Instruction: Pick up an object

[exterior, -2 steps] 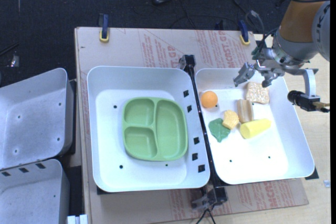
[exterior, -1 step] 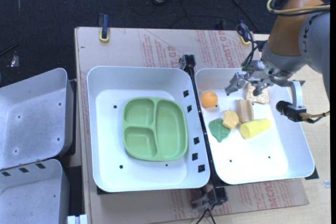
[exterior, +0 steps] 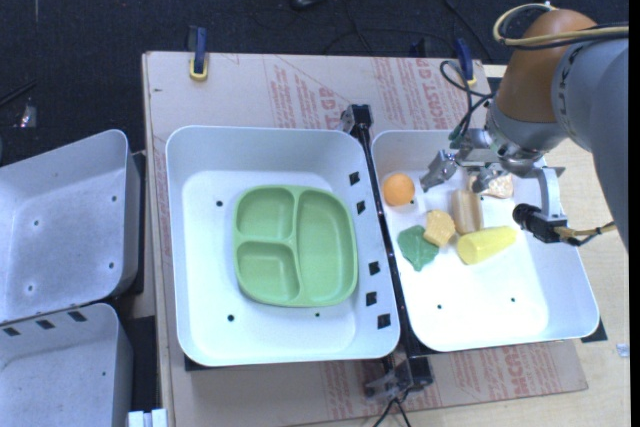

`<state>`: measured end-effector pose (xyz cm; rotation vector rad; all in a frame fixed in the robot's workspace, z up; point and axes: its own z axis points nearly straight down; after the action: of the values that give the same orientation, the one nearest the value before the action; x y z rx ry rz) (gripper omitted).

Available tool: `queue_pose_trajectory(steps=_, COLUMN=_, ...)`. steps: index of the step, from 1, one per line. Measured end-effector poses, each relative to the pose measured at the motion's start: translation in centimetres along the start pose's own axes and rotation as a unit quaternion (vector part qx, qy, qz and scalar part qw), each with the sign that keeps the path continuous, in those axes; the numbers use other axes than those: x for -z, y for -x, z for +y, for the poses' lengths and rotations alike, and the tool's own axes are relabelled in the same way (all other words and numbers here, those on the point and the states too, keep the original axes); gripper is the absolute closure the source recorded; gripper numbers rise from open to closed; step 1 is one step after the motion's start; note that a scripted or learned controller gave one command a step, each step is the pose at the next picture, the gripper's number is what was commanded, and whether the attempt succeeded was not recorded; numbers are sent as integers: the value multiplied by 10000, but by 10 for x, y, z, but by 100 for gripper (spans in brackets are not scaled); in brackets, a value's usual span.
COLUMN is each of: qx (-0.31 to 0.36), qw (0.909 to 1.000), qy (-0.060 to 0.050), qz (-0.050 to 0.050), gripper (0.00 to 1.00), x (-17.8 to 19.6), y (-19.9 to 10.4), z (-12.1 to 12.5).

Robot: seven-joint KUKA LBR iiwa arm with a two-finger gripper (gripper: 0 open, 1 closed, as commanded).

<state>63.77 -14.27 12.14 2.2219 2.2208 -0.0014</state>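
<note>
Plastic, by the look of it, is what most of these small toys are made of: an orange ball (exterior: 398, 189), a green leaf-shaped piece (exterior: 417, 246), a small yellow lump (exterior: 439, 227), a tan block (exterior: 466, 210) and a long pale-yellow piece (exterior: 486, 244) lie huddled in the back half of the right bin (exterior: 500, 320). The left bin (exterior: 200, 315) holds a green divided plate (exterior: 297, 246), well apart from the arm's reach for now.

The gripper (exterior: 480, 177) hangs over the back of the right bin, just above the tan block and a pale speckled thing (exterior: 497, 185) partly hidden under its metalwork. From where I stand I cannot tell whether its jaws are apart or together, and nothing shows between them.

These pieces look light and stiff, probably hollow, with smooth skins that could slip. The ball would likely roll away under a glancing touch. The tan block seems the safest choice: flat-sided and upright-ish, best taken across its narrow width. It touches the yellow lump, though, so a finger coming down on that side may nudge the neighbours. The long pale-yellow piece, lying clear on its far side, would be a fair second choice, gripped across its middle.
</note>
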Motion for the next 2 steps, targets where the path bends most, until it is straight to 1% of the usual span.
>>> queue_pose_trajectory(steps=1, qx=2, qw=10000, qy=11, qz=-3, gripper=100, x=11, y=0, z=0)
queue_pose_trajectory(steps=2, qx=11, qw=10000, qy=13, qz=0, gripper=100, x=52, y=0, z=2)
